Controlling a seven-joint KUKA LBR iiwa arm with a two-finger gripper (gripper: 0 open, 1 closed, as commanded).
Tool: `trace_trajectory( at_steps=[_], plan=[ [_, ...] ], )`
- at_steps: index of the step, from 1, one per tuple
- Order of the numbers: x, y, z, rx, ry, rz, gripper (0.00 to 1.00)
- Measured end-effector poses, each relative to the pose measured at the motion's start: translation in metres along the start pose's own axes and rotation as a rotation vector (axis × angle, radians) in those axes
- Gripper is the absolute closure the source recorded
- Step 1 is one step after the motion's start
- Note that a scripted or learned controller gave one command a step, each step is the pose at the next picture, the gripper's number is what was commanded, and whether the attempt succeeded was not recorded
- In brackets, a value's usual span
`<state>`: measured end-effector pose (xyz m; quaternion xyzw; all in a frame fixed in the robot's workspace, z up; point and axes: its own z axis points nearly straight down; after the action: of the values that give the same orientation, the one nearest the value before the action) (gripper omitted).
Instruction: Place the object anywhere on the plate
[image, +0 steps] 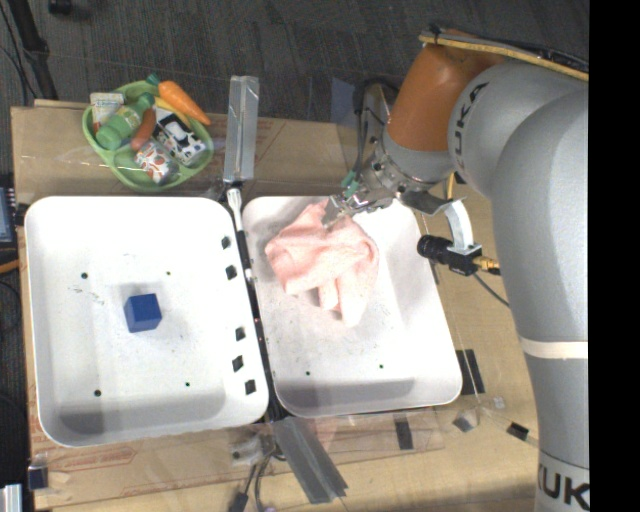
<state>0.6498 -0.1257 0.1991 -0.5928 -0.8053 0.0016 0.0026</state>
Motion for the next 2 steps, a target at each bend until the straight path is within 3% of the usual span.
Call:
trace_trajectory(
  at_steps=[1, 2],
  plan=[
    [0.001, 0.000, -0.030, -0.001, -0.001, -0.006, 1.00],
    [0.050, 0.003, -0.017, 0.003, 0.001, -0.411, 1.00]
  ],
)
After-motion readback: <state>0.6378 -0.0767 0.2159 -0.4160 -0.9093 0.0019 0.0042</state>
